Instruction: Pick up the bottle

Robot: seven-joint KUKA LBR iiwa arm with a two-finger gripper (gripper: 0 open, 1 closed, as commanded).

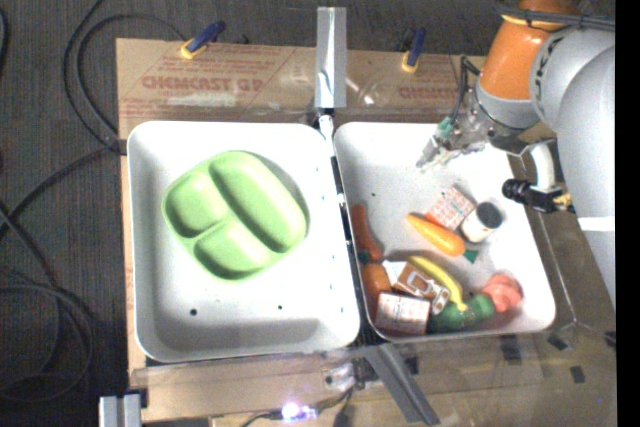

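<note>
- Bottle (482, 220): small, pale body with a dark round cap turned toward the camera; lies in the right bin, toward its right wall, about halfway down. Label or print too small to read.
- Carrot (436, 234): orange, tapered, lying at a slant just left of the bottle, its thick end touching or nearly touching it.
- Small carton (451, 207): white with red-orange print, tilted, just above the carrot and left of the bottle.
- Banana (440, 277): yellow, curved, below the carrot, among the clutter at the bin's lower end.
- Printed boxes (405, 304): brown-and-white packets, lower left of the right bin, crowded together.
- Red-pink round item (503, 290): lower right corner of the bin; beside it something green, kind unclear.
- Brown elongated item (364, 232): lies along the right bin's left wall.
- Right bin (390, 155): white, shallow; its upper part bare.
- Claw (441, 150): hangs over the upper part of the right bin, well apart from the bottle, above and left of it; nothing seen between its tips; whether spread or pressed together cannot be told.
- Arm (570, 85): grey with an orange band, entering from the right.
- Left bin (150, 305): white, carrying a green three-compartment tray (235, 212).
- Table (230, 85): brown board beneath both bins, fixed with blue-and-yellow clamps (201, 40) at the far edge.
</note>
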